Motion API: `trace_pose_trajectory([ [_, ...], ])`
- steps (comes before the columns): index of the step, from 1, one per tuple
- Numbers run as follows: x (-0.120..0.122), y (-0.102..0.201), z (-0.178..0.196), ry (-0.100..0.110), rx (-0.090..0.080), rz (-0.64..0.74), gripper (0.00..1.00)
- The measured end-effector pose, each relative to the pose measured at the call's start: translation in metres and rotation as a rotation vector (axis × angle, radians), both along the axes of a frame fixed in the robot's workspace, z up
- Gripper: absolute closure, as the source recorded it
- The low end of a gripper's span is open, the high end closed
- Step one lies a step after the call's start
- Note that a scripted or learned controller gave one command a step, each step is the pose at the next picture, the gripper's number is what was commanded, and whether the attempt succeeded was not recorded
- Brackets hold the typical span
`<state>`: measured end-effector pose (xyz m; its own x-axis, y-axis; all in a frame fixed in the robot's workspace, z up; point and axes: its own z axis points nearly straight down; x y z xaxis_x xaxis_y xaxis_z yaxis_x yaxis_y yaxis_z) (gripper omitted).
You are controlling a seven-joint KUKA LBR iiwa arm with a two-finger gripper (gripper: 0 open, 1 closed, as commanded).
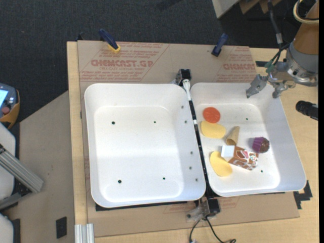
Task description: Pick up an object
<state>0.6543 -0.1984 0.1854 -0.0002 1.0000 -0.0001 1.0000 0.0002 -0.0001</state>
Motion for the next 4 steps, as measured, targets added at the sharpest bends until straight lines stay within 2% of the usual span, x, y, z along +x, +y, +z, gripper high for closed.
trace_pose_trajectory([
  [1, -0.043, 0.066, -0.100, 0.013, 0.006, 0.004, 0.00],
  [2, -0.115, 0.090, -0.102, 0.009, 0.004, -0.001, 0.00],
  [3, -0.111, 0.088, -0.090, -0.001, 0.000, -0.002, 1.00],
  [4, -0.179, 0.058, -0.089, 0.007, 0.001, -0.006, 1.00],
])
